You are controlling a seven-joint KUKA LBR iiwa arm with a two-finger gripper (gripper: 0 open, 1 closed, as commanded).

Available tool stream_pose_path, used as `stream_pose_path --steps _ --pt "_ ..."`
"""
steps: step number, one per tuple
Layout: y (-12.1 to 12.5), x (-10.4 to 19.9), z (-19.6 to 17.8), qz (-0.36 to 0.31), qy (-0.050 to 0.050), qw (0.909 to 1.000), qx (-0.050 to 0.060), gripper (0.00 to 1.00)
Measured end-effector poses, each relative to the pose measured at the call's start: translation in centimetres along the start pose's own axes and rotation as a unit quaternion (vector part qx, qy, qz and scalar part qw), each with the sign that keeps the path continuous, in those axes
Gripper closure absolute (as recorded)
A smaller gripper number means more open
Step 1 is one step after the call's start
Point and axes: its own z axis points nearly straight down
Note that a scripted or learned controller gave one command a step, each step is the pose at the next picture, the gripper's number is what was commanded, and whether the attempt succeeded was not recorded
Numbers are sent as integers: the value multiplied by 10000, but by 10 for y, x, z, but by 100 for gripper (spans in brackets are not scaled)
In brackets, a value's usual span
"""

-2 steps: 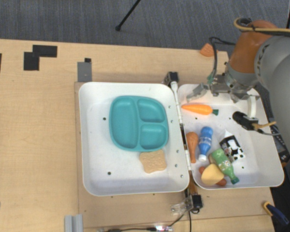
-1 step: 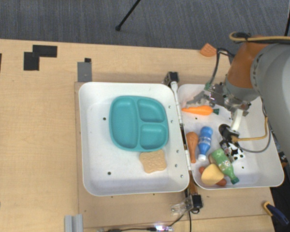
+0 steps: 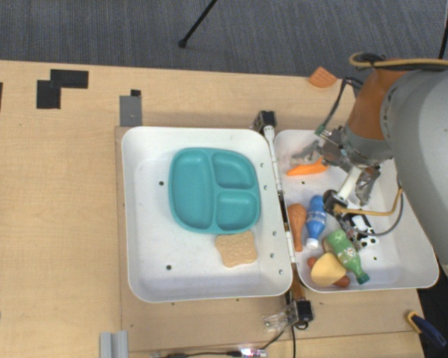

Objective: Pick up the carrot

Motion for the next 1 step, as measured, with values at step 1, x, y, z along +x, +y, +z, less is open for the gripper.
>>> stream_pose_path --steps 1 --pt "-20 -1 1 1117 -9 9937 30 0"
